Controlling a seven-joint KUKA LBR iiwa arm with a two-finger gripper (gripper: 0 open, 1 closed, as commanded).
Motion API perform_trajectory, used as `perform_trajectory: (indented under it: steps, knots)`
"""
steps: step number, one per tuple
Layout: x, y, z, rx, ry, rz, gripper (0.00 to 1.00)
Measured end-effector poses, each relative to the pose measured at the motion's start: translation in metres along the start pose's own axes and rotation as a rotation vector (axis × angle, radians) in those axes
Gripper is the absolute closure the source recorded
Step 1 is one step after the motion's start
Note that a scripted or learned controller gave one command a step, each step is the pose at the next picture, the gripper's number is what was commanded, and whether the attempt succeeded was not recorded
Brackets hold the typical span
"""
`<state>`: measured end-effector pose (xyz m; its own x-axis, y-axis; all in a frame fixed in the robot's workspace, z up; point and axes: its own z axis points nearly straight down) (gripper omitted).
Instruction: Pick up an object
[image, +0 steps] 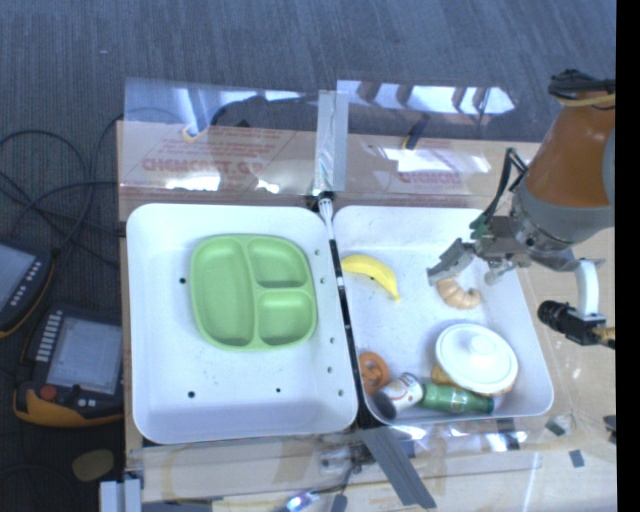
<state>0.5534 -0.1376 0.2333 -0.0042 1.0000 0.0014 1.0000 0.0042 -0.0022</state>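
The right bin (530, 330) holds a yellow banana (372, 272), a tan croissant-shaped piece (459, 293), a white lidded bowl (476, 357), a green bottle (452, 400), a small can (399, 392) and an orange ring-shaped item (373, 368). My gripper (470, 266) hangs over the upper middle of this bin, just above the croissant piece in the image. Its fingers are spread open, one finger (446, 264) pointing left, and nothing sits between them.
The left bin (160, 330) carries a green divided plate (254, 291). A raised divider (337, 290) separates the two bins. The grey arm with its orange band (572, 160) comes in over the right bin's far right corner. Cables and devices lie left of the bench.
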Motion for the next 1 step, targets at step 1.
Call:
perform_trajectory:
  steps: [1]
  knots:
    - [-0.0069,-0.0184,-0.0375,-0.002,0.000,-0.085,0.00]
